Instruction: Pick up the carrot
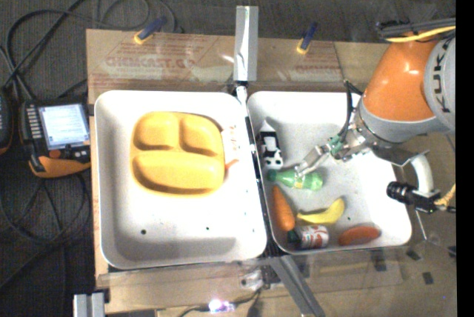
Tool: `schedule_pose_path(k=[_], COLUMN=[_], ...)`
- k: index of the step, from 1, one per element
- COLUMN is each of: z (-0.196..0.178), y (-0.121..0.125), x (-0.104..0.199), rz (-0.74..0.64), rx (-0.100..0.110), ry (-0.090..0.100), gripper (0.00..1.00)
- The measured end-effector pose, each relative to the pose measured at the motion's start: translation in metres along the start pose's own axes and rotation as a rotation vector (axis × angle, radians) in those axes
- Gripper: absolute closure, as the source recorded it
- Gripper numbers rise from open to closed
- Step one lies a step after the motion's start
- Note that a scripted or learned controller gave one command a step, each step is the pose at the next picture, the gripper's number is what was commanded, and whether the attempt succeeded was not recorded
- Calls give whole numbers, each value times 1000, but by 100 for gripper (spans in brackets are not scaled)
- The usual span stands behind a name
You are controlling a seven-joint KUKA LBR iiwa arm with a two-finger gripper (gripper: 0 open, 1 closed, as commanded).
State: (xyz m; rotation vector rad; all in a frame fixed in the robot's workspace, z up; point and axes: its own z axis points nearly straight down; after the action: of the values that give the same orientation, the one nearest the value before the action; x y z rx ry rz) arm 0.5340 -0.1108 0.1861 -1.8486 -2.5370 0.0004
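The carrot is orange and lies lengthwise along the left wall of the right bin, its tip toward the front. My gripper reaches in from the right and sits low over a green vegetable toy, just behind and to the right of the carrot. The gripper's tip overlaps the green toy and stands apart from the carrot. Nothing orange shows at the gripper.
In the right bin, a yellow banana lies right of the carrot, with a red can and a red-orange sausage-shaped toy along the front wall. A black-and-white toy stands at the back left. The left bin holds a yellow divided tray.
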Motion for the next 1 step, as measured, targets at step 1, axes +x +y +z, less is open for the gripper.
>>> schedule_pose_path(k=[1], z=[80], y=[-32], x=[17], rz=[-263], rx=[-3], ry=[-2], gripper=[0])
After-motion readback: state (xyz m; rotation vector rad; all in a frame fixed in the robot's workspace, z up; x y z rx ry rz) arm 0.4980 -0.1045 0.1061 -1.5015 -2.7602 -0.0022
